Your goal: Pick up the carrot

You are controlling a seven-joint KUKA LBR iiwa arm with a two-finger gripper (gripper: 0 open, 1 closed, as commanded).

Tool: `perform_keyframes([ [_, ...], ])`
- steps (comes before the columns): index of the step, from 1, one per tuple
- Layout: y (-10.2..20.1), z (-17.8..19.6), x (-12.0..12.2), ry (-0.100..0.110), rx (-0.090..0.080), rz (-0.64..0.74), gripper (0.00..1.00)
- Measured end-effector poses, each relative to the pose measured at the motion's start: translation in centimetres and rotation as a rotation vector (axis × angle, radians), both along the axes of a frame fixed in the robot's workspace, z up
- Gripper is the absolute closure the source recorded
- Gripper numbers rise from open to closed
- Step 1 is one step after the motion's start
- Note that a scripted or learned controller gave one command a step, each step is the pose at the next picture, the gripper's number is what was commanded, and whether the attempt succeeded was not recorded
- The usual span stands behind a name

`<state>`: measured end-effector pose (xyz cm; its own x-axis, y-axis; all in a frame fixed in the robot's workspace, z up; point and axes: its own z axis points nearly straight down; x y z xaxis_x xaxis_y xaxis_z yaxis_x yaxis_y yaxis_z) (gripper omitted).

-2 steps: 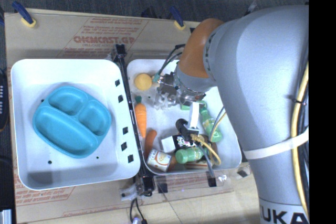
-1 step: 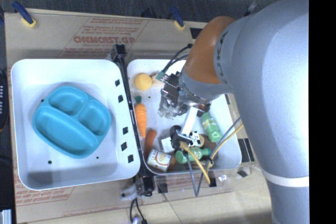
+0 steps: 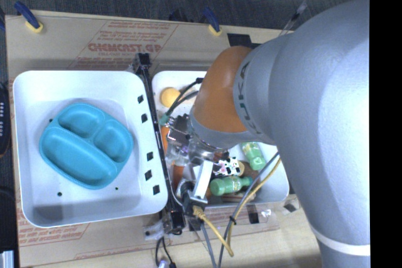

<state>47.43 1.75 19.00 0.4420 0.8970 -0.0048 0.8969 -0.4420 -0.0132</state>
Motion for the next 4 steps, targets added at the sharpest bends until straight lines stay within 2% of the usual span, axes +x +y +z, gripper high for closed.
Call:
perform_keyframes([
  [1, -2.8, 0.1, 0.1, -0.004, -0.004, -0.526, 1.0],
  [2, 5.8, 0.1, 0.1, -0.005, -0.001, -0.411, 1.0],
  [3, 5.8, 1.0, 0.1, 0.002, 0.0, -0.398, 1.0],
  [4, 3.2, 0.0, 0.1, -0.001, 0.0, -0.132, 1.0],
])
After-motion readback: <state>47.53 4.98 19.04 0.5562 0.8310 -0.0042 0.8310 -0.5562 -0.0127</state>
